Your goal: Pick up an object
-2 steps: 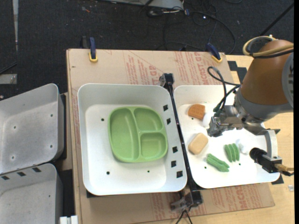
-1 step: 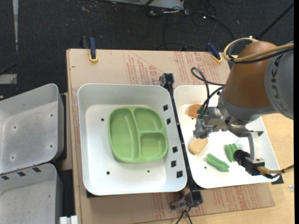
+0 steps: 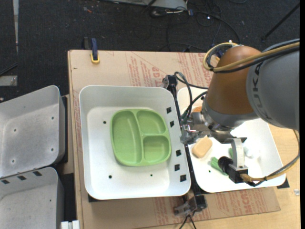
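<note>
Camera view: arm [image 3: 248, 80] over right bin [image 3: 267, 142] (green plate [image 3: 141, 137] left)

A divided plate [image 3: 141, 137] lies in the left bin [image 3: 90, 128]; a sponge [image 3: 202, 147] lies in the right bin [image 3: 267, 151].

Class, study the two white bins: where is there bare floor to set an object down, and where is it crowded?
Free: the left white bin has bare floor all around the green three-compartment plastic tray, widest at its left and near edges. Crowded: the right white bin, where the grey arm hangs over a tan rounded block and a green object.
</note>
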Available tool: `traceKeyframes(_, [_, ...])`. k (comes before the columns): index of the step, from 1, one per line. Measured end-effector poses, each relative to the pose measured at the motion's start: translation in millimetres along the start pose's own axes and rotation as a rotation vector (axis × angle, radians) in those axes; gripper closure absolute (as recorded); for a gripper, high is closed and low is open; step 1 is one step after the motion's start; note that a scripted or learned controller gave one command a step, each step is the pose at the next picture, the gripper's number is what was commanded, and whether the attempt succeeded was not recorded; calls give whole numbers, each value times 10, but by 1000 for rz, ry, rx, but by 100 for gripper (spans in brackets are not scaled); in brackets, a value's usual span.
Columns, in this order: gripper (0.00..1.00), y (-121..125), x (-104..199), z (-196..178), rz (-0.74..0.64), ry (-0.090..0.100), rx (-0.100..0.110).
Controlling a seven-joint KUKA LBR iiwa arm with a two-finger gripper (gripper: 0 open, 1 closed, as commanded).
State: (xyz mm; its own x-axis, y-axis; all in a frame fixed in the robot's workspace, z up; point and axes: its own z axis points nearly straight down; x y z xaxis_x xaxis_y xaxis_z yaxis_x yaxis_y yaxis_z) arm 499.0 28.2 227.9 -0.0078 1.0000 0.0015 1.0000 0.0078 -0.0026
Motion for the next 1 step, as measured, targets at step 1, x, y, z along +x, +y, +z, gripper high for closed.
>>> traceKeyframes(1, [100,17,445,-32,0,0,-2])
